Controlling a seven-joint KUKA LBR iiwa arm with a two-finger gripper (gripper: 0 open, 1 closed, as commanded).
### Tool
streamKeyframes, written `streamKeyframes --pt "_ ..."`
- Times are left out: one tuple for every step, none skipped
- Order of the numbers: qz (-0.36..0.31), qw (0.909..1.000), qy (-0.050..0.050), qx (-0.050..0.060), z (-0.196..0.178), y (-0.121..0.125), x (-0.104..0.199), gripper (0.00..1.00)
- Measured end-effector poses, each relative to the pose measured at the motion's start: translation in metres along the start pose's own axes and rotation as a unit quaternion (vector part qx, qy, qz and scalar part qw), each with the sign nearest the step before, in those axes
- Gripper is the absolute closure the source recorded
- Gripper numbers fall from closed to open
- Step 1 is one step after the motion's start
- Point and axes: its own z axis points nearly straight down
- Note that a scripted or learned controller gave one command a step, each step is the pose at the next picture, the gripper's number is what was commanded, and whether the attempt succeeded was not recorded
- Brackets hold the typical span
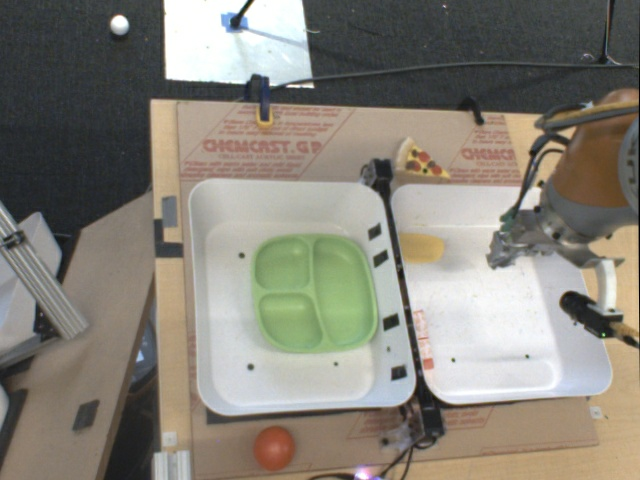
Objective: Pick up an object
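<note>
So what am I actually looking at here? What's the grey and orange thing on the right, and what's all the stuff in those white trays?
That is a robot arm, seen from one camera fixed above the bench and looking down at a slant. It reaches in from the right, and its pincer hangs over the right bin. I can't tell whether the pincer is open or shut, and nothing shows between its fingers. Its job is to pick something up. The left bin holds a green divided plate. The right bin has a pale yellow piece near its left wall. Outside the bins, a toy pizza slice lies on the board behind them, an orange ball in front, and a small white ball far back on the dark floor.
</note>
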Motion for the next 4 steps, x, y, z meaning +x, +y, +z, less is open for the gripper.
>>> streamKeyframes --pt "0.0 1.0 0.0 0.0 -0.049 0.01 -0.006 1.0" --pt "-0.001 1.0 0.0 0.0 -0.103 0.012 -0.006 1.0" --pt "-0.003 1.0 0.001 0.002 -0.108 0.021 0.042 1.0" --pt "-0.003 1.0 0.001 0.002 -0.107 0.024 0.088 1.0"
